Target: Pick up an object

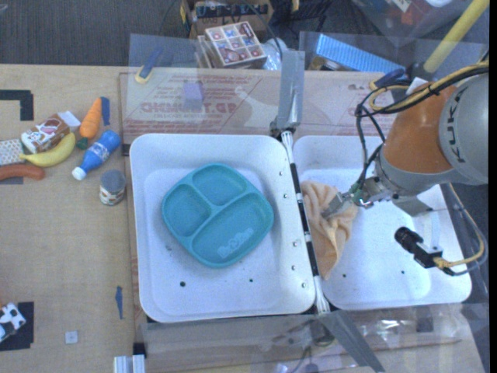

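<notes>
A tan cloth (326, 228) lies crumpled along the left wall of the right white bin (388, 286). My gripper (338, 203) reaches in from the right and sits low on the cloth's upper part, touching it. A teal divided plate (217, 214) rests flat in the middle of the left white bin (155, 286), apart from the gripper.
On the bench left of the bins lie a banana (48, 155), a carrot (92, 117), a blue bottle (97, 155) and a small can (112, 186). A patterned box (231, 43) stands behind the bins. A metal divider (299, 208) separates the two bins.
</notes>
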